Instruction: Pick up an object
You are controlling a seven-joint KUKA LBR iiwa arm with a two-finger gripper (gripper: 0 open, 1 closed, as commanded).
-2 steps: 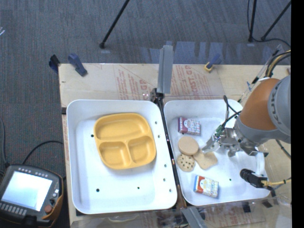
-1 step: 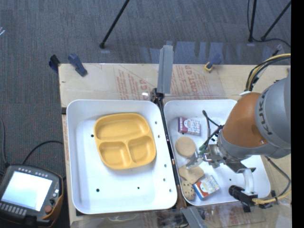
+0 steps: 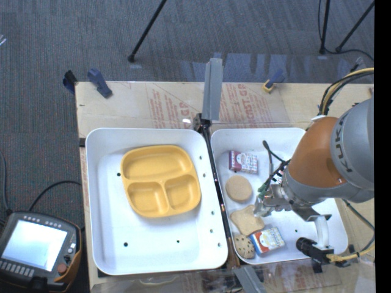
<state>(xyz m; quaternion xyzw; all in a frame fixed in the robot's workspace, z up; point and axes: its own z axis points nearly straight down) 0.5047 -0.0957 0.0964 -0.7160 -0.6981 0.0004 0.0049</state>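
The right bin (image 3: 287,134) holds a small red and white box (image 3: 243,161), a round tan cracker (image 3: 239,188), a slice of toast (image 3: 246,220), a chocolate chip cookie (image 3: 244,246) and a blue, red and white carton (image 3: 267,240). My gripper (image 3: 264,205) hangs low over this bin, just right of the cracker and at the upper right edge of the toast. The orange wrist band and grey arm cover the bin's right half.
In the left bin (image 3: 104,237) lies a yellow divided plate (image 3: 161,179). A grey upright post (image 3: 212,93) stands behind the seam between the two bins. A teach pendant (image 3: 38,246) rests on the floor at lower left.
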